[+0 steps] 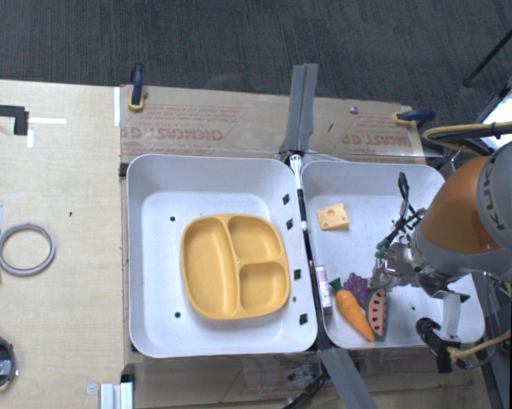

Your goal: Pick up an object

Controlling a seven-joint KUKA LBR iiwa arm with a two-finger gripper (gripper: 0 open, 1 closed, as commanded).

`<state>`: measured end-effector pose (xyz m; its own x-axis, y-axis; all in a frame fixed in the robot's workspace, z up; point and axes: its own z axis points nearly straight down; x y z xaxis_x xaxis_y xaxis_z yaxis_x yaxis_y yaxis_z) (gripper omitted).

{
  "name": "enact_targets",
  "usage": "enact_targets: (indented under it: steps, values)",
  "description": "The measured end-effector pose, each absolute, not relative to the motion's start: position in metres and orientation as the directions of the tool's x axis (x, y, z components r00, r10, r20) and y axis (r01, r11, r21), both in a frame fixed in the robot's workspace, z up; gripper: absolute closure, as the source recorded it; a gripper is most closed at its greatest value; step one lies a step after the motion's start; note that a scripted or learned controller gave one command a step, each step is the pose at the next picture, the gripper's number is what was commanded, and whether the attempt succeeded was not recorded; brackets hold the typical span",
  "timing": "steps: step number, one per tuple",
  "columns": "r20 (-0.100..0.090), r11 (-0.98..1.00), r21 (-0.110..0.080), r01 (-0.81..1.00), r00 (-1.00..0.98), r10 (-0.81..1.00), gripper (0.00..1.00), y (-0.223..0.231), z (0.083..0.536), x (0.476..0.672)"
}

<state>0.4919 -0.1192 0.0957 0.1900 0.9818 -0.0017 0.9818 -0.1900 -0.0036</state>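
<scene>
**Arm low over the right bin, beside the toy food**

The grey arm with its orange band reaches in from the right, and its hand [390, 267] sits low over the right-hand shallow white bin [370, 191]. The wrist and cables crowd the spot, so I cannot tell how far the hand is open or whether it has hold of anything. It hangs just beside a small cluster near the bin's front edge: an orange plastic carrot [353, 313], a watermelon-slice toy with red flesh and a green rind [376, 313], and a purple toy piece [356, 287]. A yellow wedge of toy cheese with holes [332, 216] lies well apart, toward the back of the same bin.

The left-hand shallow white bin [154, 238] bears a yellow three-compartment plastic tray [235, 265]. Both bins rest on a pale wooden worktop [51, 318], where a grey ring [23, 248] lies off to the left. The right bin's middle, between cheese and cluster, is bare white floor.
</scene>
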Motion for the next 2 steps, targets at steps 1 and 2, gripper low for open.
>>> enact_targets:
  steps: [1, 2]
  values:
    - [-0.002, -0.32, -0.002, 0.948, 0.32, 0.948, 1.0, -0.0448, 0.1909, 0.5075]
    - [-0.003, -0.32, -0.002, 0.947, 0.32, 0.947, 0.0, -0.0449, 0.1907, 0.5074]
